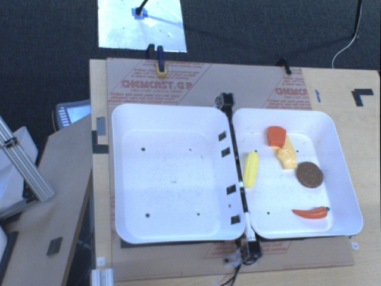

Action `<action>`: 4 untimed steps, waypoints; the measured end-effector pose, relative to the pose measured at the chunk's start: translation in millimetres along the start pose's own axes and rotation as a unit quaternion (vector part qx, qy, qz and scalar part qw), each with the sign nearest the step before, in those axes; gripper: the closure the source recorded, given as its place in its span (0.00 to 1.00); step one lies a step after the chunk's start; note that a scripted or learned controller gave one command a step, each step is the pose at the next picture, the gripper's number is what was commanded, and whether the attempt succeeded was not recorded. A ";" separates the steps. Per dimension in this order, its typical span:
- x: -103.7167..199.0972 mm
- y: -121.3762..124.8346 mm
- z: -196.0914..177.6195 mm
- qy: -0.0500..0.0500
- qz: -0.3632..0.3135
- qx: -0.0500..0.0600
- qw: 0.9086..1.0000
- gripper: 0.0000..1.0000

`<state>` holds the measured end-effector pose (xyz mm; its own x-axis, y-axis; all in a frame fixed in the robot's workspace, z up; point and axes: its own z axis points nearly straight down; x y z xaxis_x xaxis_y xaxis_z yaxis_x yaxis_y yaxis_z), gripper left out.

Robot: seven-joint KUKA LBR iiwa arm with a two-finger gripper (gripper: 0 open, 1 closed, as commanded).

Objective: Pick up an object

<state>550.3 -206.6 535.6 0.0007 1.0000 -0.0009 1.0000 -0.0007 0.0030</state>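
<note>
- Where the two bins met at the middle of the frame, we saw a row of small black clips along the seam.
- The left bin filled the centre-left of the frame, and we saw only its white floor with a few dark dots.
- The right bin sat at the centre-right and held all five loose things.
- An orange block lay in the upper middle of that bin.
- A pale yellow piece touched the block's lower right corner.
- A brown disc lay just to the lower right of the yellow piece, touching it or nearly so.
- A yellow cob lay lengthwise near the bin's left wall, apart from the others.
- A red pepper lay flat near the lower right corner, below the disc and apart from it.
- Both bins rested on a sheet printed with red lettering, which lay on the bench.
- A yellow clamp gripped the sheet's top edge, left of centre.
- A shiny plate lay on the dark floor at the upper left, with a small blue piece on it.
- A thin cable ran down the upper right corner.
- We could not tell how the gripper's jaws stood.
</note>
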 end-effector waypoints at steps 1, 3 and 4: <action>0.6 1.7 -11.7 -0.001 -0.002 -0.003 1.000 1.00; 0.7 2.3 -23.0 -0.002 -0.004 -0.004 1.000 1.00; 0.6 2.1 -22.7 -0.002 -0.004 -0.004 1.000 0.00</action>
<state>552.3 -206.0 558.3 -0.0073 1.0000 -0.0050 0.9999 0.0074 0.0109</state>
